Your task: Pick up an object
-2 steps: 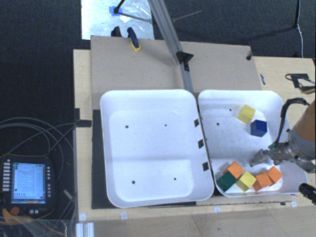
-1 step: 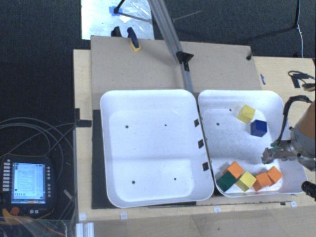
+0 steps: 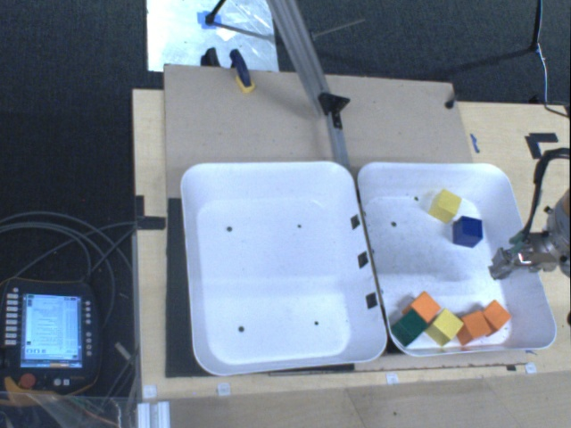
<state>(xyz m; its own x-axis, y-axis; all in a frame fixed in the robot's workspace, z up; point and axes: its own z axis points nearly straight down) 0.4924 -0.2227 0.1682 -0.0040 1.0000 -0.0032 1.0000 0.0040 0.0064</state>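
Seeing, nearest at the lower left, a handheld control pad point(image 3: 45, 333) with its screen glowing, lying on the dark floor amid loops of cable.

Looking next at the bench point(image 3: 401, 114), with its brown board bearing both white bins side by side, rims touching in the middle. Finding the left bin point(image 3: 268, 275) showing just a few dark dots on its floor. Finding the right bin point(image 3: 419, 257) holding all the blocks.

Noting a grey pole point(image 3: 303, 43) slanting down from the top towards the joint between the bins.

Spotting the gripper point(image 3: 506, 264) reaching in from the right and hovering by the right bin's right wall, about halfway down. Not managing to tell whether it is open or closed; seeing nothing held in it.

Counting the blocks now. Placing the blue block point(image 3: 467, 231) in the upper part of the right bin, near the gripper but apart from it, with the upper yellow block point(image 3: 444, 205) just beside it, up and to the left. Placing the rest clustered along the near wall: green block point(image 3: 409, 327), left orange block point(image 3: 426, 307), lower yellow block point(image 3: 443, 326), middle orange block point(image 3: 475, 325) and right orange block point(image 3: 496, 314), all crowding against one another.
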